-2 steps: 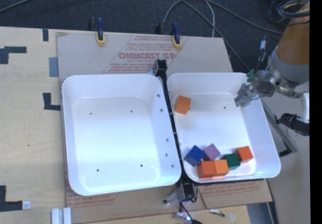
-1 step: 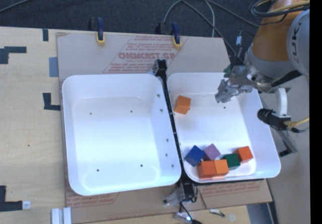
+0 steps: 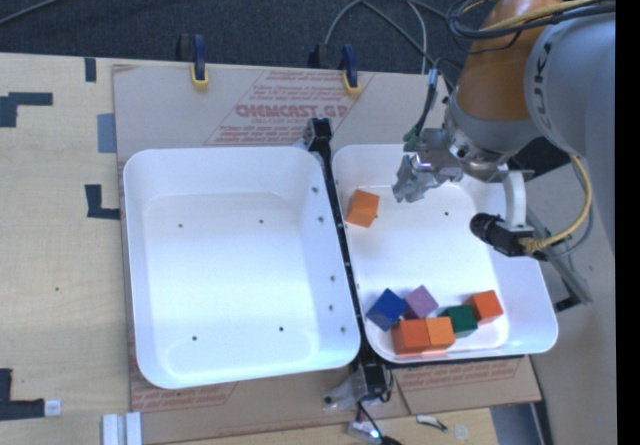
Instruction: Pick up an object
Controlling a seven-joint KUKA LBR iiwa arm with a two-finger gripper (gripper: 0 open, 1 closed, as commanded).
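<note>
An orange cube (image 3: 362, 207) lies alone in the upper left part of the right bin (image 3: 520, 278). My gripper (image 3: 411, 186) hangs above the bin's far side, just right of that cube and a little higher in the view. Nothing shows between its fingers. Along the bin's near wall sits a cluster of blocks: a blue cube (image 3: 386, 309), a purple cube (image 3: 421, 301), a long orange block (image 3: 422, 334), a green cube (image 3: 461, 319) and a small orange cube (image 3: 487, 306).
The left bin (image 3: 225, 263) stands next to the right one, parted by a black divider (image 3: 335, 223). Two blue and yellow clamps (image 3: 199, 58) hold the cardboard at the far edge. Cables (image 3: 380, 13) run behind the bins. The arm's grey body (image 3: 560, 63) fills the upper right.
</note>
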